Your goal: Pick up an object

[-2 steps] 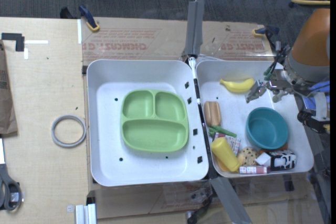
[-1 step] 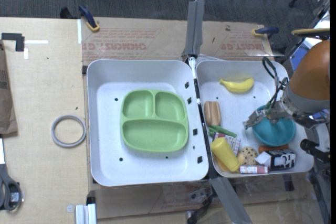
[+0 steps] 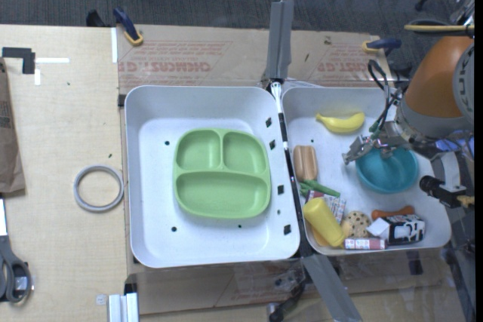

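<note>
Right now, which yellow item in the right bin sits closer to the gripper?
The banana, lying at the bin's far end just left of the gripper. The yellow bottle lies at the near end by the divider.

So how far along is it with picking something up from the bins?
Nothing looks picked up yet. The hand hangs over the right bin at the blue bowl, with nothing visibly between its fingers. The banana, hot dog and yellow bottle lie in the bin. Grasping and lifting are left.
</note>
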You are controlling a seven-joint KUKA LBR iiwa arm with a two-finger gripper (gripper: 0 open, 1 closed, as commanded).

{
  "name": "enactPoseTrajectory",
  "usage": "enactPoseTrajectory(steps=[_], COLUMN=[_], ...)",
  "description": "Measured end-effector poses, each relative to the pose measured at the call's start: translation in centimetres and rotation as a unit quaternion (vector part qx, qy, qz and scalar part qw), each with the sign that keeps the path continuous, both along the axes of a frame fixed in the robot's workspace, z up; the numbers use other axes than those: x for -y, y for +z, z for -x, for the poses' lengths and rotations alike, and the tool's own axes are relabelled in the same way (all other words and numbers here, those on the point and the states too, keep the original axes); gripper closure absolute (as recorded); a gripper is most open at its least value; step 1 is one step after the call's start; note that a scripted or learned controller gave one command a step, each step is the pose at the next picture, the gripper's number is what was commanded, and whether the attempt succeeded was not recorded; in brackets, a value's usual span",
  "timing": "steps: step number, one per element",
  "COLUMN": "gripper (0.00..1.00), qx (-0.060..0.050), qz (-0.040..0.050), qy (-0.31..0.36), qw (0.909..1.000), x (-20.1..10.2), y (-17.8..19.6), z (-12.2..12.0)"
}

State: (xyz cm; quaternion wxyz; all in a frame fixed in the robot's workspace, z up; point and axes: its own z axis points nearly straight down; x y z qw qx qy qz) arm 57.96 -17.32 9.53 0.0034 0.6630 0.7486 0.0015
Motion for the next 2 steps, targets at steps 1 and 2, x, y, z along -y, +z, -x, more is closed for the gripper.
enactPoseTrajectory(steps=[1, 2], gripper=[1.0, 0.0], qx=[-0.002, -0.001], qz=[-0.0113, -0.0053], qy=[0.004, 0.001], qw=[0.9999, 1.0], x=[-1.38, -0.53], y=[0.88, 0.86], z=[-0.26, -0.08])
